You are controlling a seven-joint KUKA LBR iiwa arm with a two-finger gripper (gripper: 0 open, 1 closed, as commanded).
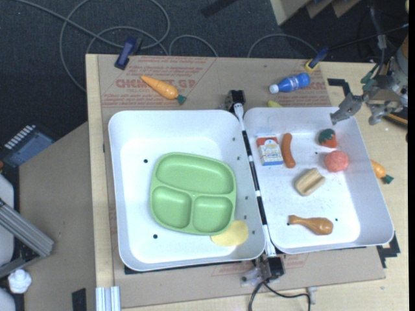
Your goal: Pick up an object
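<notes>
Dark carpet with looping cables surrounds the cardboard-topped bench (pixel 194 76), which carries two white bins. At the upper right, the gripper (pixel 363 109) hangs over the far right rim of the right bin (pixel 373 199), its fingers spread apart and clamped on nothing. Far to its left sits the left bin (pixel 130 173) with a green divided tray (pixel 192 192) and a yellow piece (pixel 229 234) touching the tray's near corner. Below and left of the gripper lie a chicken drumstick (pixel 312 223), bread roll (pixel 308 181), small carton (pixel 270 151), sausage (pixel 288 149), pink ball (pixel 336 161) and, nearest, a strawberry (pixel 327 137).
</notes>
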